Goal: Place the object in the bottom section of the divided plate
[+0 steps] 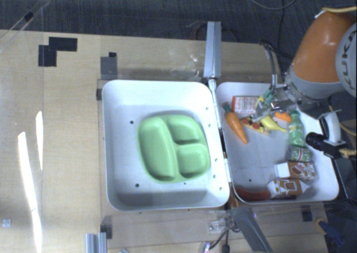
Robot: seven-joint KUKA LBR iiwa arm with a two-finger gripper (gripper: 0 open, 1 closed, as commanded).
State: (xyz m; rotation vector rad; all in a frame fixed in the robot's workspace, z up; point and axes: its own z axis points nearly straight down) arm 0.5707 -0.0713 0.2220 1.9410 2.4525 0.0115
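Observation:
A light green divided plate (173,147) lies in the middle of the left bin (120,134), with one long section on its left and two small ones on its right; nothing is in it. My gripper (268,105) is low over the back of the right bin (262,162), among a cluster of toy foods. Just beside it are a red and white box (244,104), a yellow banana (271,124) and an orange carrot (236,126). The arm's wrist hides how the gripper stands and whether it holds anything.
Further right in the right bin are a green bottle (295,132) and two small cartons (301,169), (287,187). A red item (254,194) lies at its front edge. A metal divider post (212,51) stands between the bins at the back.

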